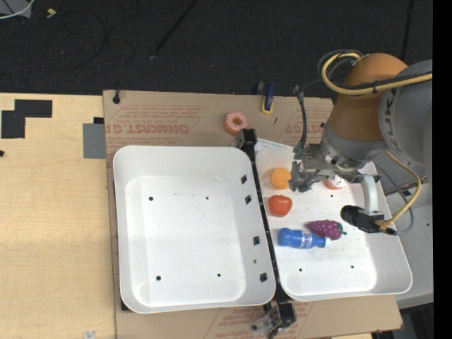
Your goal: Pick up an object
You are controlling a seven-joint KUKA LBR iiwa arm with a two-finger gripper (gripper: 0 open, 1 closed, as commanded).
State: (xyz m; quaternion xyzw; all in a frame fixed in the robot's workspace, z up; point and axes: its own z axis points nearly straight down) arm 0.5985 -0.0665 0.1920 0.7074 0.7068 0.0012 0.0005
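The right bin holds an orange fruit, a red tomato, a blue bottle lying on its side, a purple grape bunch and a small red-and-white object. My gripper hangs low over the bin's far part, just right of the orange fruit and left of the red-and-white object. I see nothing between its dark fingers.
The left bin sits beside the right one, with black clips along the divider. A pink ring and a blue-yellow clamp lie on the cardboard behind the bins. A black cable end hangs over the right bin.
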